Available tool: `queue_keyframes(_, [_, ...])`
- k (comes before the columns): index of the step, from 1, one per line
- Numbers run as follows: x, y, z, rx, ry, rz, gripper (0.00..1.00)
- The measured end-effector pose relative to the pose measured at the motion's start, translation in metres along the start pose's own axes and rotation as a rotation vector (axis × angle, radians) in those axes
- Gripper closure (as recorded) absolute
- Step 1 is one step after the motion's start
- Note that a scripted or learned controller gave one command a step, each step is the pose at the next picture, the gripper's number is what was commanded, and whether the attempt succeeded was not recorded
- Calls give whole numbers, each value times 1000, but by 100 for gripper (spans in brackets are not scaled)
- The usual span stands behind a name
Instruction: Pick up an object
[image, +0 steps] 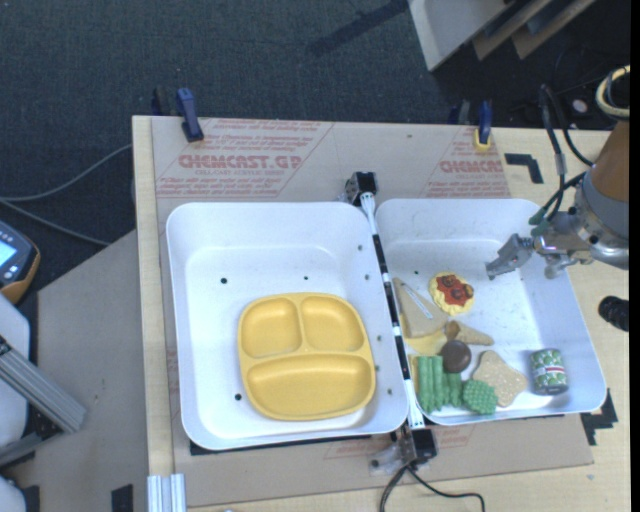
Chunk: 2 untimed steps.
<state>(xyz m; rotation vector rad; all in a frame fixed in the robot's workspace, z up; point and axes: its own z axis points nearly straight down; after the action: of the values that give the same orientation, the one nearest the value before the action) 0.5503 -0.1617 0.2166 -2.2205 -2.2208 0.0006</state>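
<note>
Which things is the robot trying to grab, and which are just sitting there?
For the job:
gripper
toy pizza
green can
green beans
toast slice

Just lying about:
yellow divided plate
blue clamps

The arm (612, 190) is cut off at the right edge; small toy foods (455, 370) overlap indistinctly

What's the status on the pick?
Grey two-finger gripper above right white bin, nothing between its fingers. Round yellow-and-red toy pizza nearest, untouched. Nothing in the way.
</note>
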Motion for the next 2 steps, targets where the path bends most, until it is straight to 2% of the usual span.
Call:
queue_keyframes(1, [74,-14,135,-8,3,-1,0])
queue_keyframes(2, [64,-47,127,-17,-2,3,0])
